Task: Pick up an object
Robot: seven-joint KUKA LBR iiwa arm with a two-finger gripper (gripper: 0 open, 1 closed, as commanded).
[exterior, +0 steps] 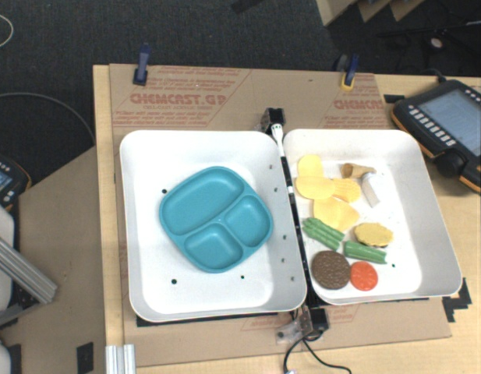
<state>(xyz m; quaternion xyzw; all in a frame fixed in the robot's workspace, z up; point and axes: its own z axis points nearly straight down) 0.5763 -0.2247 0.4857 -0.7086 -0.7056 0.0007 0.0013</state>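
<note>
The right bin (427, 209) holds several toy food pieces: yellow chip-like slices (326, 189), a green bean piece (324, 233) and another green piece (365, 251), a brown round patty (331, 269), a red tomato slice (364, 276), a yellow-brown piece (374, 234), a small brown piece (355, 170) and a white-grey block (369, 189). The left bin (139, 209) holds a blue divided plate (215, 218) with three compartments, nothing on it.
Both bins rest on a cardboard-covered bench (193, 96) held by clamps at the back (141, 65). A black and orange pendant (447, 127) lies at the right rear. A black clip (274, 118) sits at the back between the bins, cables at the front.
</note>
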